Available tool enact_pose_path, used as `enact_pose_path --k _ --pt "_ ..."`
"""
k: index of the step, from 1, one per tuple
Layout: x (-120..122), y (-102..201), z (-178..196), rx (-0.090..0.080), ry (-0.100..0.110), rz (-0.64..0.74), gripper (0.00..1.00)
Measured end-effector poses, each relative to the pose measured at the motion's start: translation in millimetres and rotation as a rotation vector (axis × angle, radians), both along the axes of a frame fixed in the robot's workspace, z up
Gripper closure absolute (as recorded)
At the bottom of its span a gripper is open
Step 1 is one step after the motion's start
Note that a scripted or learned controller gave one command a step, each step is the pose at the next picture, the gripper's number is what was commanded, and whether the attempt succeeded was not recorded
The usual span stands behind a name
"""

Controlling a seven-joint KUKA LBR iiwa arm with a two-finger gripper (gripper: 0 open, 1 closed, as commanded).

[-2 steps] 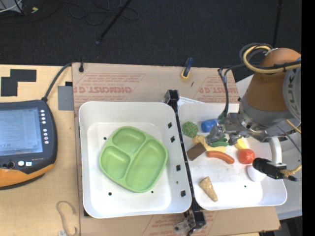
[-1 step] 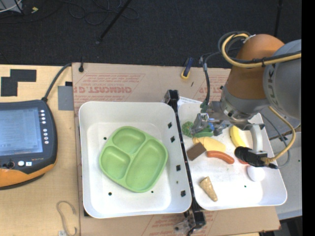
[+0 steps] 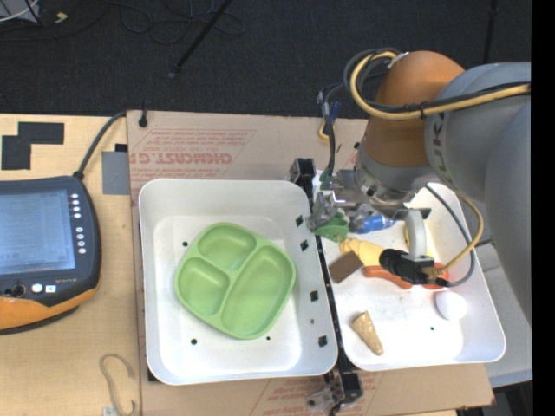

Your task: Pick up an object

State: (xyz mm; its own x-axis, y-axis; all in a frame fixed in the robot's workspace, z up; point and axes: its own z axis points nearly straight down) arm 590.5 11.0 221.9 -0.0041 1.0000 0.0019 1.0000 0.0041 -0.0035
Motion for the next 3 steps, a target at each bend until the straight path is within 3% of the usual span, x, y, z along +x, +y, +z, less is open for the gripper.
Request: enact_pose_path --k 1,2,3 --pt "26.8 51.0 -0.6 0.000 -0.001 0.000 1.00" --pt "52.0 66.8 15.9 -0.001 -0.003 -0.003 1.00" --pt "45.1 58.6 5.8 -0.003 0.002 -0.004 1.00"
